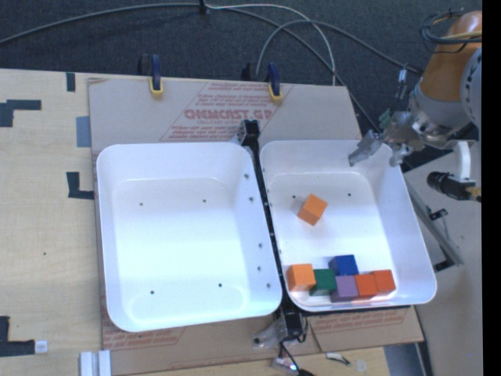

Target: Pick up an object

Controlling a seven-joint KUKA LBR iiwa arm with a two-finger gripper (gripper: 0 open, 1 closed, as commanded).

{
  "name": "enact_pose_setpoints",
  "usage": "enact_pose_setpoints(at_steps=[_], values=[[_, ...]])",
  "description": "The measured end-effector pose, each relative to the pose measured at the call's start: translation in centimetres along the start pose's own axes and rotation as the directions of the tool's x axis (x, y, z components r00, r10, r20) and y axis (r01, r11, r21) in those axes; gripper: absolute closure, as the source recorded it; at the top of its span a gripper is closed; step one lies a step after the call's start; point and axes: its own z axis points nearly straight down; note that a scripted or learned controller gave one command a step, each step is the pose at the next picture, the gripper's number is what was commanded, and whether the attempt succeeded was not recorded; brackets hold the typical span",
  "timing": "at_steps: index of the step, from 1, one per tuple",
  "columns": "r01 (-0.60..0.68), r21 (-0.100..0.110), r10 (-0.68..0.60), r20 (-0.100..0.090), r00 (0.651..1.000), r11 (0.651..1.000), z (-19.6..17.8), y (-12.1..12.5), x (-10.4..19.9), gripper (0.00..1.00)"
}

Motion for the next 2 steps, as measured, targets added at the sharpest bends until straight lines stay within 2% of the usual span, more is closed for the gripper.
enact_pose_setpoints(at_steps=[1,2], values=[[0.006,0.004,-0.006,-0.002,1.0,1.0,5.0,0.0,8.3,0.0],[0.001,0.005,-0.001,-0.001,1.0,1.0,10.4,-4.6,11.6,0.0]])
